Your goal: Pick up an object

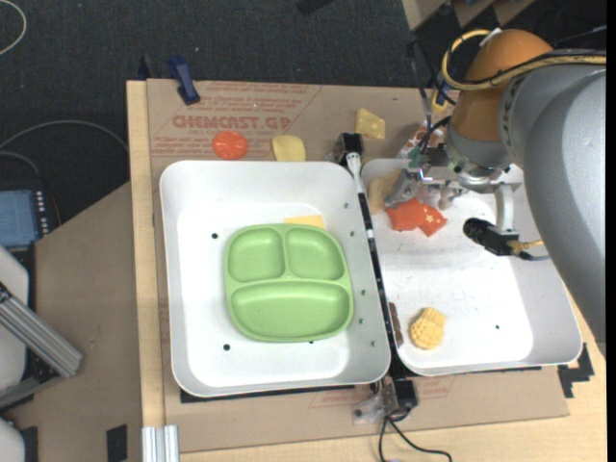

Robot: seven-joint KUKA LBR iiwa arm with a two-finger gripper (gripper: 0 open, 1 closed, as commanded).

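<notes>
Gripper (421,183) right above red-orange object (418,218).

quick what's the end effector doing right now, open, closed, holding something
End effector: cannot be told; it sits over the right bin, right above the orange-red object, with no clear grip visible.

Orange-red block (418,218) in the right bin.
It lies tilted near the far wall, under the wrist.
</notes>
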